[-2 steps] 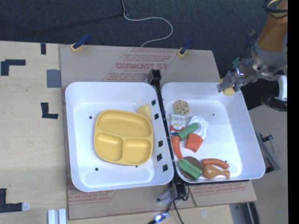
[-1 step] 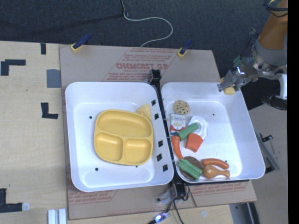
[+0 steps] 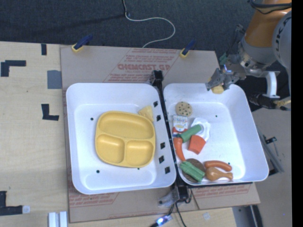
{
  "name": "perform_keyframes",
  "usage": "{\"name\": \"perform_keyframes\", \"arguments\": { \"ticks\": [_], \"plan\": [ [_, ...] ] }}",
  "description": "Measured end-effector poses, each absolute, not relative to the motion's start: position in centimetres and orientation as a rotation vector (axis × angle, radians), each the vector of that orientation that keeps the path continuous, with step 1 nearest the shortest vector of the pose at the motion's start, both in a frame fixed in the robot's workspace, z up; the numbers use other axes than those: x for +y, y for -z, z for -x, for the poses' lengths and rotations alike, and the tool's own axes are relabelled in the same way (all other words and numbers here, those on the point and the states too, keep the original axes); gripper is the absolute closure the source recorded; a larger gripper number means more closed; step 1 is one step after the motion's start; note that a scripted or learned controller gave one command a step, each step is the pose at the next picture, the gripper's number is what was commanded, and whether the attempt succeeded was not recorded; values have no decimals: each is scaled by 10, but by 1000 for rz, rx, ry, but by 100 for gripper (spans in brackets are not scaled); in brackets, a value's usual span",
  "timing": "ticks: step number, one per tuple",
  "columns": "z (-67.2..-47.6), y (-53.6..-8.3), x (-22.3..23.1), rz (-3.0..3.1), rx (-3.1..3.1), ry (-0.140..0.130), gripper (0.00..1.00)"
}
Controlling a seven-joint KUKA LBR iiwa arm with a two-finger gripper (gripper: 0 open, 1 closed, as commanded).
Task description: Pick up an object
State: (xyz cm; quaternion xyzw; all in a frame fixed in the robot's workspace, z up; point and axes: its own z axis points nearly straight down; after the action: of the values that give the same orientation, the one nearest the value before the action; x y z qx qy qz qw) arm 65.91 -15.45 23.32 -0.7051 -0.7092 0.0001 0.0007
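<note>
Yellow block [image 3: 218, 89] is pinched in the gripper [image 3: 218, 85] above the right bin's [image 3: 246, 126] far edge. Toy food [image 3: 196, 145] lies below.

Small yellow object [image 3: 218, 89] pinched in the pincer [image 3: 217, 87], lifted over right bin's far rim [image 3: 203, 85]

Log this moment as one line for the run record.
gripper: above right bin's far rim | yellow piece at fingertips | toy food: in bin

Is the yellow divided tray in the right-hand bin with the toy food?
No, the yellow tray lies in the left bin.
</note>
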Motion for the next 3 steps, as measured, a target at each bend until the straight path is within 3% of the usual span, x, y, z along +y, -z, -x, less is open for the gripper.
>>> {"name": "perform_keyframes", "arguments": {
  "ticks": [2,3],
  "plan": [
    [-646,-241,-38,2212,-2227,0,100],
    [-645,-218,6,2213,-2225,-4,100]
  ]
}}
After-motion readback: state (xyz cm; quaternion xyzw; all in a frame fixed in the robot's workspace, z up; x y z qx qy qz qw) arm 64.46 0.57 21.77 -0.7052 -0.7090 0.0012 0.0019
